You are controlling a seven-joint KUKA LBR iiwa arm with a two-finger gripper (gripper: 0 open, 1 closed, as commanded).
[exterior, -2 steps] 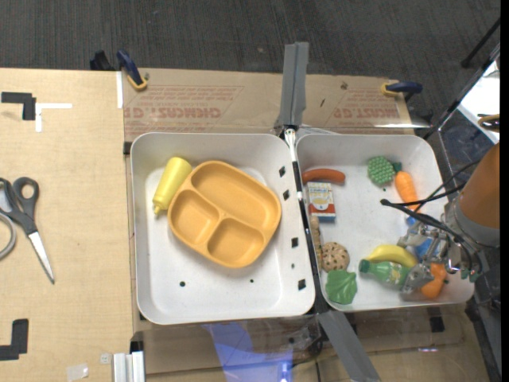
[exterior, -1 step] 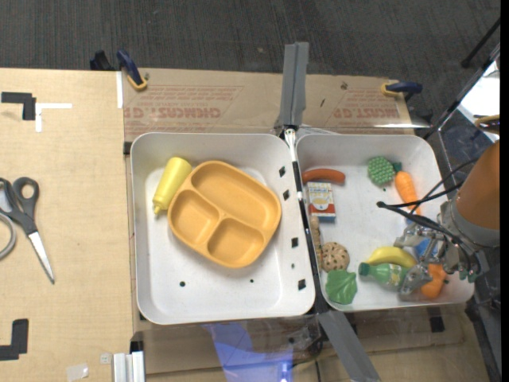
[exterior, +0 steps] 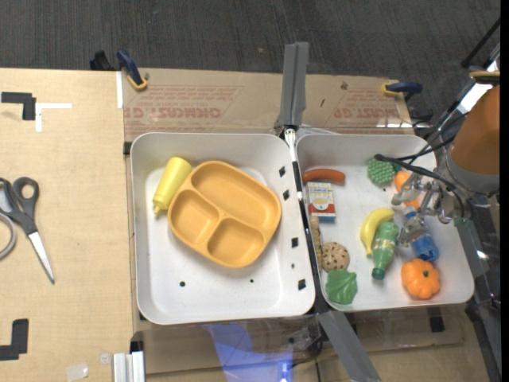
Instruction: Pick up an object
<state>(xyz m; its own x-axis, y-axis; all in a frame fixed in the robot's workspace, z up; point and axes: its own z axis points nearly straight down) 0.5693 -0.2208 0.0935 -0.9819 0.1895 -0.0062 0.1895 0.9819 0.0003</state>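
My gripper [exterior: 419,216] hangs low over the right side of the right bin [exterior: 354,143]. It is just above a green bottle [exterior: 382,251] and a blue object [exterior: 426,248], with a banana [exterior: 371,227] to its left. An orange pumpkin [exterior: 420,279] lies near the bin's front right corner. An orange piece [exterior: 403,181] and a green knobbly item [exterior: 382,169] sit behind the gripper, partly hidden by cables. Nothing can be seen held.
The right bin also holds a red sausage [exterior: 324,176], a small carton [exterior: 320,198], a cookie [exterior: 334,255] and a green leafy piece [exterior: 342,286]. In the left bin [exterior: 159,293] are a yellow divided plate [exterior: 223,212] and a yellow bottle [exterior: 170,183]. Scissors [exterior: 29,221] lie on the bench at left.
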